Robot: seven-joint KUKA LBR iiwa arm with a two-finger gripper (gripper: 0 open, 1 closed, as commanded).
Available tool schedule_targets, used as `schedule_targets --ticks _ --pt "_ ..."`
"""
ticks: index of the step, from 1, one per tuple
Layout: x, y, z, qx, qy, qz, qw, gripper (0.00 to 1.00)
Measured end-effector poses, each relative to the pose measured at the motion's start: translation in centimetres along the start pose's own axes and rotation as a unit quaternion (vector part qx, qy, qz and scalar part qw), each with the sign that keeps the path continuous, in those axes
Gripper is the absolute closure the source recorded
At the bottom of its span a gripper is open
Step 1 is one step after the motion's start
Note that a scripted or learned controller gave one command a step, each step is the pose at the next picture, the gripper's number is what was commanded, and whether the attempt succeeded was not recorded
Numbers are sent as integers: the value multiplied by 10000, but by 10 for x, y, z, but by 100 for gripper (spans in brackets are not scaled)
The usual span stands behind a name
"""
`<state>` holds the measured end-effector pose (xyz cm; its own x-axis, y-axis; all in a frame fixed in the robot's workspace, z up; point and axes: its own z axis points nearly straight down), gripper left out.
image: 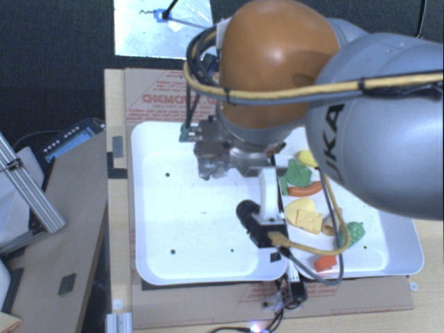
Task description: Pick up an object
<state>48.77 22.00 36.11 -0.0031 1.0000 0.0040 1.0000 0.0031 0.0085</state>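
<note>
My gripper [210,164] hangs over the far right part of the left bin [159,207], under the arm's big orange band. Nothing shows beneath or beside it on the bin floor. The toys lie in the right bin [388,255]: a green leafy piece [299,175], a yellow piece [306,159] just behind it, a thin orange-red strip [306,189], a yellow wedge [305,214], a small green piece [354,232] and a red-orange piece [325,263] near the front rim. The arm hides the far part of the right bin.
Both bins rest on a cardboard sheet [156,96]. A silver foil-like sheet [149,19] lies behind them. At the left stand a metal rail [31,193] and a dark remote-like device [69,137] on a side table.
</note>
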Motion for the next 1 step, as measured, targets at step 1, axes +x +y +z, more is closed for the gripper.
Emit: schedule_targets --ticks 1 --pt "6 -3 109 80 -36 8 10000 100"
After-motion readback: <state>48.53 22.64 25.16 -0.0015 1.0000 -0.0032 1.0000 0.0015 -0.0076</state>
